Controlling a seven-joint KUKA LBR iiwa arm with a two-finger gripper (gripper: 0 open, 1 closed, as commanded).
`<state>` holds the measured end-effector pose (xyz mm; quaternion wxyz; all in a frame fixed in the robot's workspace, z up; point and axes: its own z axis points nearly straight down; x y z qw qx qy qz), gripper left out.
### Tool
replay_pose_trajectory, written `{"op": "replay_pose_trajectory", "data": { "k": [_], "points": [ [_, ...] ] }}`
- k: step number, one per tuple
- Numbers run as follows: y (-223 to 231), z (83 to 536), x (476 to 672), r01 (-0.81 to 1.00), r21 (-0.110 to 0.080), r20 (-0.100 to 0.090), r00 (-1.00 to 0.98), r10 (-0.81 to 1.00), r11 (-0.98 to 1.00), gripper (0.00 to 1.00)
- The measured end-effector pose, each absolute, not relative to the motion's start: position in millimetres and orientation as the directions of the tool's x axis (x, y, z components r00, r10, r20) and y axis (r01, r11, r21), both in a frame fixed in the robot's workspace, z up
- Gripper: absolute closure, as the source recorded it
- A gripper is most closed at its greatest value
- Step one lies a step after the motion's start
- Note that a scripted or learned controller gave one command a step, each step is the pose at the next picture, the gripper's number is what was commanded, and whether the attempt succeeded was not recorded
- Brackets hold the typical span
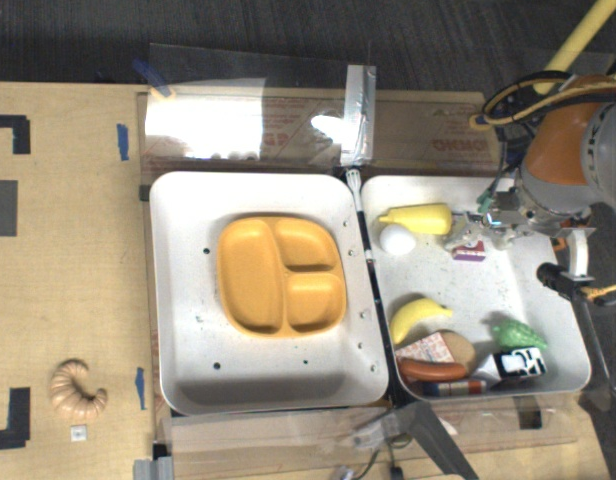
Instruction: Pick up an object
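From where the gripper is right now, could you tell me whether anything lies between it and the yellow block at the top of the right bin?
Nothing visible does. The gripper hangs just right of the yellow block, with bare bin floor between them. The white ball touches the block's lower left, on the far side. A small purple piece lies just below the gripper, off that line.

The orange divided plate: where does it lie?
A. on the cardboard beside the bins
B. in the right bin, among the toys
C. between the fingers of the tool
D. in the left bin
D: the orange divided plate lies alone on the left bin's white floor.
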<state>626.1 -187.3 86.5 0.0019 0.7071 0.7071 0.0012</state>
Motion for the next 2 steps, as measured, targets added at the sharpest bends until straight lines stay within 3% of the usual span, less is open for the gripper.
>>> {"op": "replay_pose_trajectory", "data": {
  "k": [1, 2],
  "points": [
    [-187, 98, 627.6, 1.000, 0.009, -0.002, -0.002, 1.000, 0.002, 1.00],
    [-123, 192, 628.8, 1.000, 0.011, 0.001, 0.027, 1.000, -0.027, 1.00]
  ]
}}
